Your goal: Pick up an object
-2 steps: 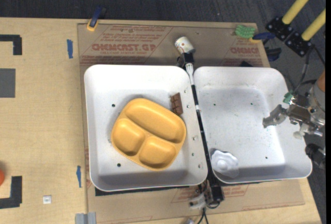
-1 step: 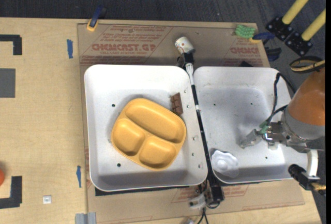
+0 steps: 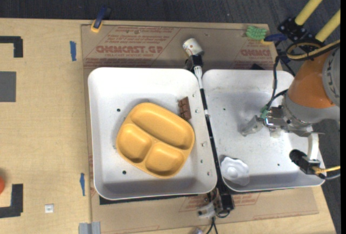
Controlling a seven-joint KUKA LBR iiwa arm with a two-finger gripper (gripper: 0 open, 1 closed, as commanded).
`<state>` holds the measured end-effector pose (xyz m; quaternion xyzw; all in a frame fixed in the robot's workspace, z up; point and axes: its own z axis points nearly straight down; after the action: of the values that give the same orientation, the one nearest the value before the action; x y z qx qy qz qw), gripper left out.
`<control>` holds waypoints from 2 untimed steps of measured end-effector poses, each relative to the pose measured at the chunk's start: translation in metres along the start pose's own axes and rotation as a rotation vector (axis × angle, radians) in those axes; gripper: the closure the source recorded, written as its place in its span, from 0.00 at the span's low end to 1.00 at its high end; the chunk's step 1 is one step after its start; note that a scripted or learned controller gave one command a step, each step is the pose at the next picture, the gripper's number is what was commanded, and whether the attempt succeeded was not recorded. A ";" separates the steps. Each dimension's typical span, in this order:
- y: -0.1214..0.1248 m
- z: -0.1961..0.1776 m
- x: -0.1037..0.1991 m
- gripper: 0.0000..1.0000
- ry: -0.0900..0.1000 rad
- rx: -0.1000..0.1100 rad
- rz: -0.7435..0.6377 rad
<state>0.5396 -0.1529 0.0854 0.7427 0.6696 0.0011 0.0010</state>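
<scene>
2 white bins (image 3: 108,84); a yellow 3-section tray (image 3: 155,139), a small brown piece (image 3: 184,108), a clear-white cup (image 3: 233,169); tan worktop (image 3: 43,119), orange-banded grey arm (image 3: 311,92).

Two bins are sitting side by side. In the left bin (image 3: 102,92) a tray (image 3: 155,139) is lying, with a small block (image 3: 184,108) just behind it by the bin's right wall. In the right bin (image 3: 238,84) a cup (image 3: 234,169) is lying at the front left corner, and the gripper (image 3: 254,125) is hanging mid-bin.

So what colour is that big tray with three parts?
Yellow-orange: the tray, in the camera view.
</scene>
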 end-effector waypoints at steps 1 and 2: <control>0.049 0.000 0.004 0.00 -0.001 0.001 -0.151; -0.028 0.000 0.037 0.00 0.002 0.004 -0.219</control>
<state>0.5156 -0.1131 0.0851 0.6652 0.7467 0.0002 -0.0009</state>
